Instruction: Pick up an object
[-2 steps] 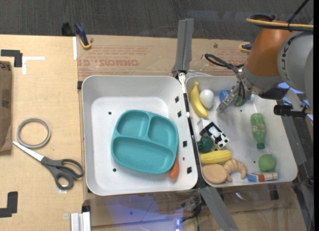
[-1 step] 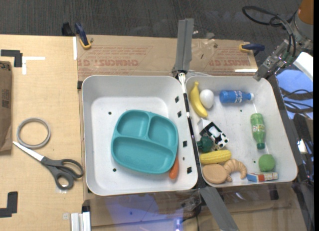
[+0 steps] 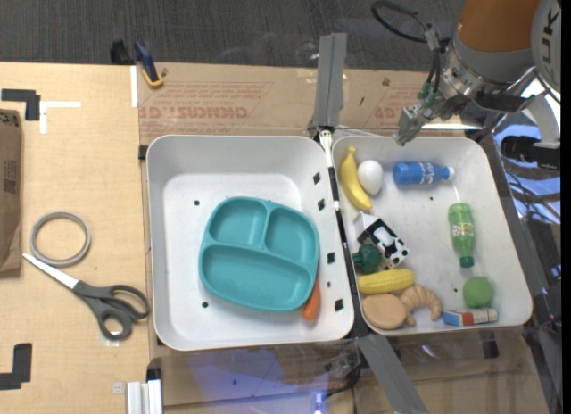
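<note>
Arm in from the right, orange band high. Gripper (image 3: pixel 412 125) hangs over the far rim of the right bin (image 3: pixel 500 216); nothing between its fingers. Whether the jaws are apart or together, cannot tell: too small and dark from here.

Nearest candidate: blue bottle (image 3: pixel 421 172), lying on its side near the far wall, just below the gripper. White egg (image 3: pixel 370 176) sits to its left, touching or nearly touching a banana (image 3: pixel 354 180).

To do it well, I'd judge: come straight down over the bottle's middle, jaws across its short width, not along its length. Stay off the egg. A round bottle lying flat may roll, so close squarely.

Count, right bin:
- bottles: two (blue, green (image 3: pixel 461 233))
- bananas: two (far one, near one (image 3: pixel 385 280))
- egg: one
- green ball (image 3: pixel 478 291): one
- croissant (image 3: pixel 421 300): one
- tan disc (image 3: pixel 385 312): one
- tube (image 3: pixel 468 318): one
- black-and-white toy (image 3: pixel 384 242): one

Left bin (image 3: pixel 169 225): one teal tray (image 3: pixel 259 254), one carrot (image 3: pixel 311 303) at its corner.

Bench: one scissors (image 3: pixel 89 293), one tape roll (image 3: pixel 60 237).
</note>
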